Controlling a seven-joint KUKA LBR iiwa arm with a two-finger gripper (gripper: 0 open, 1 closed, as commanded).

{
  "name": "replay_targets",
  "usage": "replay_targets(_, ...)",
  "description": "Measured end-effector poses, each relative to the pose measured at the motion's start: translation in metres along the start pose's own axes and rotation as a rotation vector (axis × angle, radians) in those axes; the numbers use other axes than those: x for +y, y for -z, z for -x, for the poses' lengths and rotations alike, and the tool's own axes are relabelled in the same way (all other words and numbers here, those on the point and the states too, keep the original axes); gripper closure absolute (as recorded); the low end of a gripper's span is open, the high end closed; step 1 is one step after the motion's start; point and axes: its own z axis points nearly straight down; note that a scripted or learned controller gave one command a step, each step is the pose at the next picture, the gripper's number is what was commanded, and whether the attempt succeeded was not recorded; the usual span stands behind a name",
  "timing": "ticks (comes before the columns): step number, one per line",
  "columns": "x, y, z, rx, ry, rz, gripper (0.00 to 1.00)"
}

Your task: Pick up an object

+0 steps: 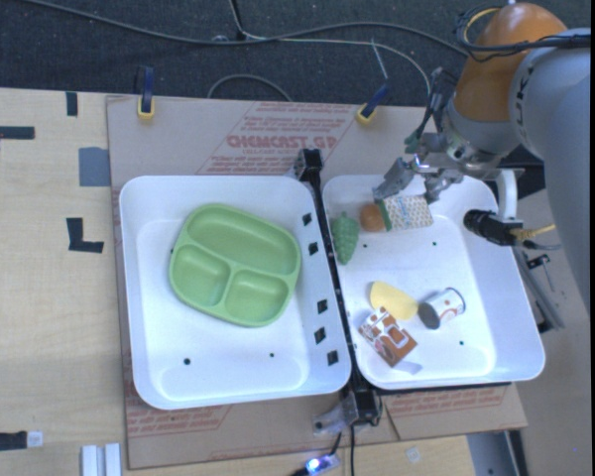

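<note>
**benchwatcher:** So which step is this? To me it's the approach. The arm comes in from the right and leans over the far end of the right bin, orange band up top, wrist tipped down toward the back left corner. The claw sits right over a small patterned packet, with an orange ball-ish thing just beside it and a green lump against the divider.

**kuka_fan:** Agreed, reaching or just arriving. Can't tell if the claw is apart or together, the wrist hardware hides it from this angle. Can't say it's holding anything either.

**benchwatcher:** Likely target is that packet, near the far wall of the right bin. The yellow piece, the little can and the orange and white wrapper are nearer the front, well apart from the claw.

**kuka_fan:** Next move, I'd guess: drop straight down, close on the packet, and not nudge the orange thing. It's crowded in that corner. The green tray in the left bin isn't in play.
</note>
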Motion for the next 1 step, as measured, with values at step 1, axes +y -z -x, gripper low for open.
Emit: replay_targets(1, 0.0055, 0.0601, 0.0005, -0.001, 0.0, 0.002, 1.0)
